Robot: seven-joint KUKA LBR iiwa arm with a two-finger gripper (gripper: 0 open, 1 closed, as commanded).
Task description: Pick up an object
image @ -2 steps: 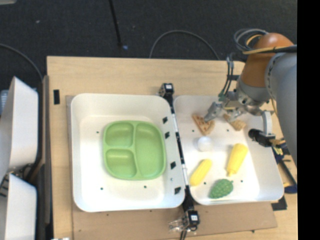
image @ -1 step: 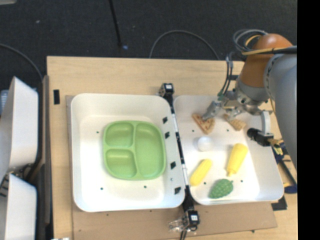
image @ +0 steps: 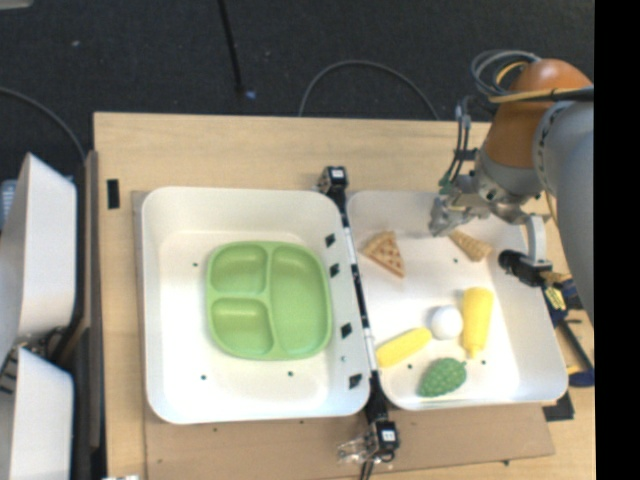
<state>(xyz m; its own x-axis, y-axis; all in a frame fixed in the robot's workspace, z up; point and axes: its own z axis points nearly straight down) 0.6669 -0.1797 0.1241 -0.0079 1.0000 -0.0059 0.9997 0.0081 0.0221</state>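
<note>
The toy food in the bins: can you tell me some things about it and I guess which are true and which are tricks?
1. The green divided plate sits in the left bin. True.
2. The white ball lies on the green plate. False: it lies in the right bin, between the two yellow pieces.
3. The waffle slice is in the right bin. True.
4. The bumpy green piece is at the far edge of the right bin. False: it lies near the front edge.
5. The gripper is above the left bin. False: it is over the right bin's far part, beside a tan cone.
</note>
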